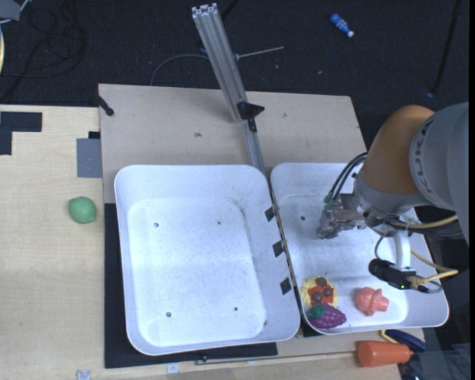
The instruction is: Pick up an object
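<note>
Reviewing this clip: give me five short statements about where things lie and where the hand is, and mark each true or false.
1. The hand is over the right bin. True.
2. The green ball lies in the left bin. False: it sits on the bench, outside and to the left of both bins.
3. The pink toy and the purple and yellow toy lie near the right bin's front edge. True.
4. The hand holds the pink toy. False: the toy lies on the bin floor, apart from the hand.
5. The orange object lies in the right bin. False: it lies outside, in front of that bin.
</note>
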Tool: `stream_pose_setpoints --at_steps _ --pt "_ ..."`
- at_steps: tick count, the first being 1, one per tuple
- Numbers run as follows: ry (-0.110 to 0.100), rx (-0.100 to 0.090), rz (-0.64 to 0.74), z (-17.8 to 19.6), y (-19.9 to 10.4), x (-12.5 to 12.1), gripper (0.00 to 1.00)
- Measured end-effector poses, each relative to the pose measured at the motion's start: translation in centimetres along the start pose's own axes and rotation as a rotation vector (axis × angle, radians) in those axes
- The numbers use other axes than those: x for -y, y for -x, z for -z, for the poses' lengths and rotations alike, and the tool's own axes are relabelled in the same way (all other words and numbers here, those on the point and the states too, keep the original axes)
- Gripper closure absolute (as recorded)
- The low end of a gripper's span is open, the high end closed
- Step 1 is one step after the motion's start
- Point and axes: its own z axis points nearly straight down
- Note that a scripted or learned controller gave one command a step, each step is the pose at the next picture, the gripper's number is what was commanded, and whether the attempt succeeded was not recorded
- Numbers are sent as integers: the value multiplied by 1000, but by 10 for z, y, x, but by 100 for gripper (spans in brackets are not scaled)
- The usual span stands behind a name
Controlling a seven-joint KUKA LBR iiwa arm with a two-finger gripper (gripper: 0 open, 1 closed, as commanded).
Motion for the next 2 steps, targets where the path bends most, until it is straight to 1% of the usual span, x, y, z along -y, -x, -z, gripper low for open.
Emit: stream_pose_setpoints --at_steps 1,2 --pt "0 0 2 50 -3 -10 100" --pt "1 0 2 103 -3 -1 100"
